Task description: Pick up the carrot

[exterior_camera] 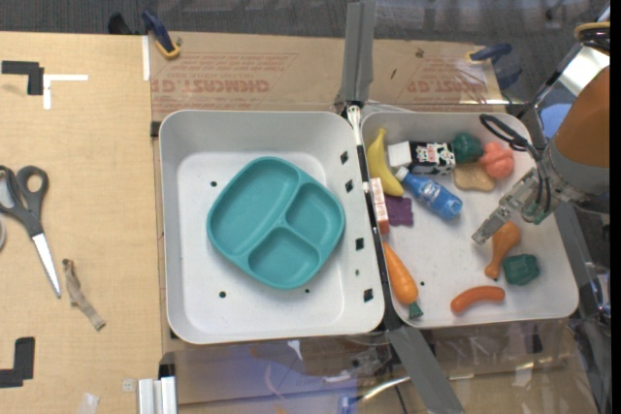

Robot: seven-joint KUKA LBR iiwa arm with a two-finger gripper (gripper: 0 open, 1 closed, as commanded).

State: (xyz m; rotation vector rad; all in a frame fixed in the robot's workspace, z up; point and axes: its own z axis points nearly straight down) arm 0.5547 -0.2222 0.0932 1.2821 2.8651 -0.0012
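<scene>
One carrot point(399, 274) lies in the right bin point(553, 305), against its left wall near the front corner. Its long axis runs from upper left to lower right, the narrow orange tip toward the back and the green stub toward the front.

Around it the bin holds one banana point(379, 165) along the same wall, one purple piece point(398, 211) just below the banana, one blue bottle point(433, 194), one white block point(398, 153), one black-and-white cow toy point(432, 155), one dark green piece point(466, 147), one pink piece point(498, 160), one tan piece point(474, 176), one sausage point(476, 299) by the front wall, one orange drumstick shape point(501, 249) and one green pepper point(521, 270).

The gripper point(497, 223) sits at the right side of this bin, well apart from the carrot, just above the drumstick shape. Whether it is spread or pressed together cannot be told.

The left bin point(184, 238) holds one teal plate point(277, 222) with three compartments. One pair of scissors point(32, 218) lies on the bench point(78, 150) at far left.
</scene>
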